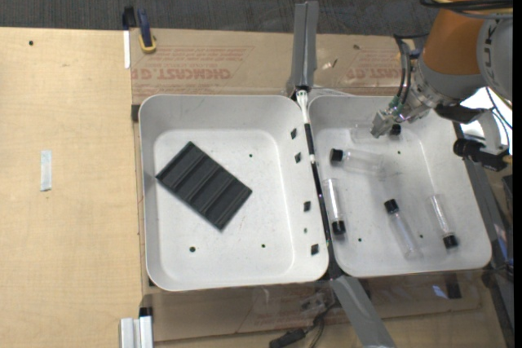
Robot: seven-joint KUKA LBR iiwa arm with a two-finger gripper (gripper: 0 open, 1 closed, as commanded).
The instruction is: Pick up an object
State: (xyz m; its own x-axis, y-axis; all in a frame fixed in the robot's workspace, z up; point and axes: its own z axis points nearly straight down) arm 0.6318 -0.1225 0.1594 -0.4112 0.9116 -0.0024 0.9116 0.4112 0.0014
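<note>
The right bin [469, 200] holds several clear plastic tubes with black caps: one [355, 160] near its back, one [333, 206] along its left wall, one [401, 227] in the middle and one [440, 221] at the right. A dark grey ribbed slab [203, 185] lies tilted in the left bin [163, 257]. My gripper [385, 126] hangs low over the back of the right bin, just above and right of the rear tube. I cannot make out what state it is in.
A grey upright post [304, 45] stands behind the wall between the bins. Brown cardboard [212, 65] lies behind both bins, with a blue and yellow clamp [143, 33] at its left end. The wooden bench top [65, 175] stretches out to the left.
</note>
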